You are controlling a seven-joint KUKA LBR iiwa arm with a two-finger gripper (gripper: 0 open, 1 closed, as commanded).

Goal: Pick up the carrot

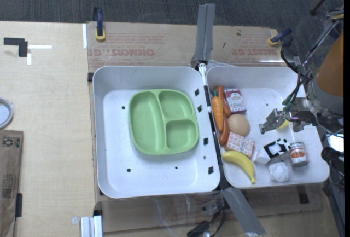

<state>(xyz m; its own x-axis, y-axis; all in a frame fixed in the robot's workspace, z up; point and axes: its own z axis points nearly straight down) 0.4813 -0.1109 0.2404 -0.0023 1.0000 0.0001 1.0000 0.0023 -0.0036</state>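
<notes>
— Carrot (217, 111) position?
— Hard against the right bin's (257, 79) left wall, crowded by neighbours; bare floor lies mid-bin.
— Tool (272, 122)?
— Over that bare floor, holding nothing; its opening I cannot tell.

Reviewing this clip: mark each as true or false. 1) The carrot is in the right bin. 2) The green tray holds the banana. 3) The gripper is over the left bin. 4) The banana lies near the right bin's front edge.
1) True: the carrot lies by the right bin's left wall.
2) False: the banana is in the right bin; the green tray sits in the left bin.
3) False: the gripper is over the right bin.
4) True.
</notes>
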